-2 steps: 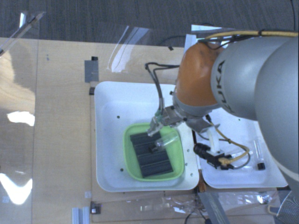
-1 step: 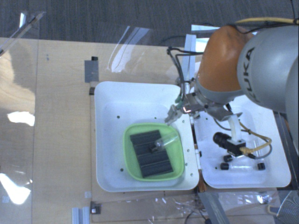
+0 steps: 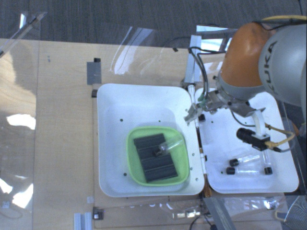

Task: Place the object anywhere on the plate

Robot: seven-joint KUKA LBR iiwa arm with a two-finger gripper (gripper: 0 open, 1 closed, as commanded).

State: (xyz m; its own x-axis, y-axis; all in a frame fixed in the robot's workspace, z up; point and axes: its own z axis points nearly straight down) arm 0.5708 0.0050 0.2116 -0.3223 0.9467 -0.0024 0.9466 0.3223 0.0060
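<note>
A lime green plate (image 3: pixel 131 152) lies in the left bin (image 3: pixel 110 128), toward its front right. On the plate rests a dark grey ridged block (image 3: pixel 154 164). A clear vial (image 3: pixel 170 144) with a black cap lies across the block's upper right corner, inside the plate's rim. My gripper (image 3: pixel 194 114) hangs over the divider between the two bins, up and to the right of the plate and apart from the vial. Nothing shows held in it.
The right bin (image 3: pixel 283 176) holds a few clear vials with black caps (image 3: pixel 247 160) near its front. A black cylindrical part with a cable (image 3: pixel 250 137) sits just below the wrist. The large grey and orange arm (image 3: pixel 249 61) covers the right bin's back.
</note>
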